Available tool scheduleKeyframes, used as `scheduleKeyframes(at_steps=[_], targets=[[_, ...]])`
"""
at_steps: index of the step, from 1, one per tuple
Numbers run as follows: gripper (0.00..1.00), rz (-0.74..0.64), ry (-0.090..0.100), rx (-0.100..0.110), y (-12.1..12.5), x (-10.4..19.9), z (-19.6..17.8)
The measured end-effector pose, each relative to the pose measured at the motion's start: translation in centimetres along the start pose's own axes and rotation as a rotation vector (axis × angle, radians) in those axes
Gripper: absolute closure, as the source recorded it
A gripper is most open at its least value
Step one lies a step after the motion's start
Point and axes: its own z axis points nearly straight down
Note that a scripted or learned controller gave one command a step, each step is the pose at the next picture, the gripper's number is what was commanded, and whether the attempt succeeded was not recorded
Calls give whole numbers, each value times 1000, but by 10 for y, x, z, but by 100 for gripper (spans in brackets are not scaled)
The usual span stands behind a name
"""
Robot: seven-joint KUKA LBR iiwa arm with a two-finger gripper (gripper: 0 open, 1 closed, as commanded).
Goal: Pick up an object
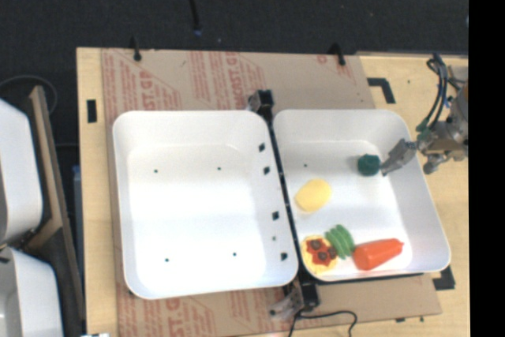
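You are reaching in from the right; the gripper is hanging over the right bin with one grey finger touching or just beside the dark green ball, and its grip state I cannot tell. You are best centring over that small, round, slippery target. Also listing: smooth yellow lemon shape, glossy orange carrot, ridged green piece, red-spotted yellow piece

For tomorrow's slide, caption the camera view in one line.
Pincer at right bin's edge beside a green ball; lemon and carrot nearby.
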Motion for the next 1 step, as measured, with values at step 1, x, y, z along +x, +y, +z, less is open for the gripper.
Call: scheduleKeyframes(at_steps=[1], targets=[[0,0,3,12,75,-25,168]])
